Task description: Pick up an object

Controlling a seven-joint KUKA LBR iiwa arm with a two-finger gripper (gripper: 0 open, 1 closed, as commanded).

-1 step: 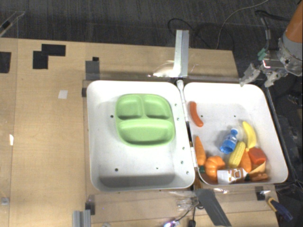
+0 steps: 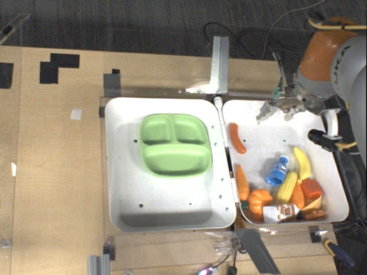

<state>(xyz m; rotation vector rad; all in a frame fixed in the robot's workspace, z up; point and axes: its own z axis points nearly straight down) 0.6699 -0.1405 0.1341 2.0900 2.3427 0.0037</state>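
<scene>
The grey arm with its orange band [image 2: 321,59] rises closest to the lens, and its two-finger gripper [image 2: 278,109] hangs over the far edge of the right-hand shallow white bin [image 2: 269,145]. The metal parts are blurred, so it cannot be told whether the gripper is open or closed.

Nearest the gripper, below and to its left in the view, lies a red-orange toy sausage [image 2: 237,138]. It rests alone on bare bin floor, with its long axis running from the far side toward the near side and its near end tilted slightly toward the gripper's side.

Farther from the gripper, toward the near wall of the same bin, the other toys crowd together. A yellow plastic banana [image 2: 302,162] lies with its long axis running far to near. A small blue bottle [image 2: 277,171] lies just beside it. A yellow corn cob [image 2: 287,187] leans diagonally, and a red-orange block [image 2: 311,189] is next to it. An orange carrot [image 2: 242,182] points lengthwise along the dividing wall. A round orange pumpkin [image 2: 259,198] sits touching a white and brown carton [image 2: 281,212].

Well apart from the gripper, across the divider, the left-hand shallow white bin [image 2: 123,165] holds a green divided plastic plate [image 2: 175,143].
</scene>
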